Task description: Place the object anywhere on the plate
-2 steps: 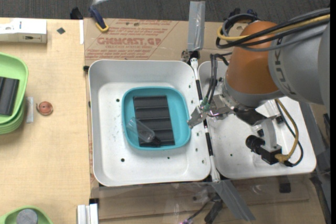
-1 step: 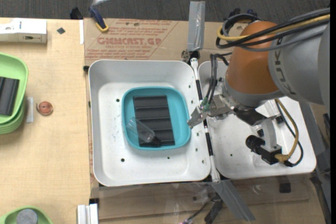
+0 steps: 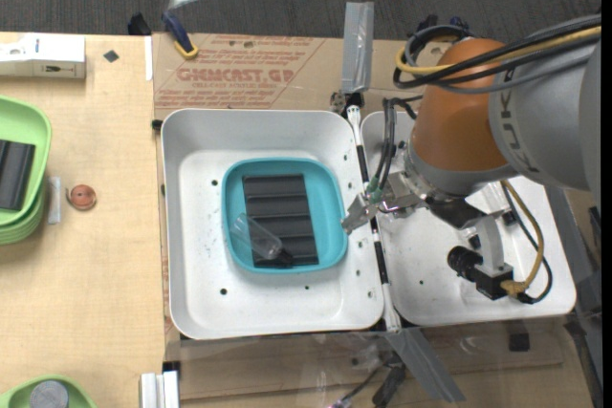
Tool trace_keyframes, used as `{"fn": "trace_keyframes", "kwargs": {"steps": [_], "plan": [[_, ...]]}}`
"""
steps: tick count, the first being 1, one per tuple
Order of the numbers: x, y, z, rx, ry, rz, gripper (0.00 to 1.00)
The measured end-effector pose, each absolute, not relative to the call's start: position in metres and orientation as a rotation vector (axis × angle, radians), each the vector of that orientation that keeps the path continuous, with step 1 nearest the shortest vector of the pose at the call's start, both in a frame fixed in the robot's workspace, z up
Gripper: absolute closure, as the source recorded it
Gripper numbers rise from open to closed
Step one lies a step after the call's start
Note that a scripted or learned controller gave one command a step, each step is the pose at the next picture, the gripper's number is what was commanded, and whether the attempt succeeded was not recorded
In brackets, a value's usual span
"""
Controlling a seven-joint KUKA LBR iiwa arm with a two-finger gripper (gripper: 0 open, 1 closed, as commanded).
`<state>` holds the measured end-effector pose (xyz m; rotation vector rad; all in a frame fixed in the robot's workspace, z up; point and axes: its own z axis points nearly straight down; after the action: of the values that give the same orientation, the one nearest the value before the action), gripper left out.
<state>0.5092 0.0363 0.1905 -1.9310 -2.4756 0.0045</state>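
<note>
While I reach in from the right, my hand [image 3: 368, 205] sits just beside the right rim of the turquoise square plastic plate [image 3: 232, 205], over the seam where the two shallow white bins meet. I cannot tell whether my hand is wide or narrow, as my grey arm with its orange band [image 3: 464, 124] covers most of it. I see nothing held in it. On the plate lies a dark ribbed rectangular block [image 3: 282, 205], covering most of its floor. A small clear plastic piece [image 3: 256, 239] rests on the plate's lower left part, touching the block. The plate itself sits in the middle of the left white bin [image 3: 191, 301].
</note>
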Motion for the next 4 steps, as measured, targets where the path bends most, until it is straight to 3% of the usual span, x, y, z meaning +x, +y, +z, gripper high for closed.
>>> {"fn": "trace_keyframes", "kwargs": {"steps": [4], "plan": [[0.5092, 0.0363, 0.1905, -1.931, -2.476, 0.005, 0.00]]}}
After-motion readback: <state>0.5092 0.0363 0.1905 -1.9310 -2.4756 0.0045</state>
